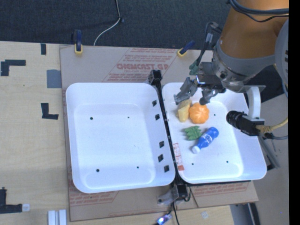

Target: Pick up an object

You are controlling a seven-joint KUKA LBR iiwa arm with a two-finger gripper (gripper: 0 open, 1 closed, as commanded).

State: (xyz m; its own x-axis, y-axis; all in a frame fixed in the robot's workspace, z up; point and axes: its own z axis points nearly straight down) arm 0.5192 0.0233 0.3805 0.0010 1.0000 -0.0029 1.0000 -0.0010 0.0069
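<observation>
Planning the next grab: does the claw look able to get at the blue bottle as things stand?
Probably yes. The blue bottle lies uncovered in the right bin, apart from the orange, with bare floor around it. The claw hangs open nearby, above the yellow piece.

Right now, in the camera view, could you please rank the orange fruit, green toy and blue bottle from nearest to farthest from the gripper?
1. Orange fruit, just below the gripper, in the right bin.
2. Green toy, lower, mid-bin.
3. Blue bottle, lying slanted beside the green toy, slightly farther.
</observation>
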